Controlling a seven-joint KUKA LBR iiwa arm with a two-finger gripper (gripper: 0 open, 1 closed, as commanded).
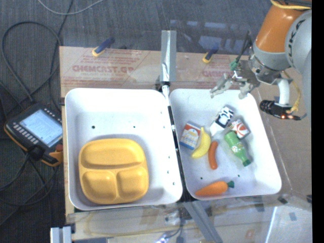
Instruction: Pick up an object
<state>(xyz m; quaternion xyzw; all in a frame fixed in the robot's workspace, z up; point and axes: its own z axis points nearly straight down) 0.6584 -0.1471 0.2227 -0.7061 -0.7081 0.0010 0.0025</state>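
Seemingly light, rigid and slick, the banana lying below the spread-fingered, empty gripper is best pinched across its middle.

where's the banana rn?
In the right bin, left of centre: the banana sits between the small carton on its left and the red sausage on its right.

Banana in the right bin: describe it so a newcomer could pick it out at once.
Look in the right bin, at the cluster near its middle. The banana lies between a small orange-and-blue carton and a red sausage. It is the only yellow, curved item there.
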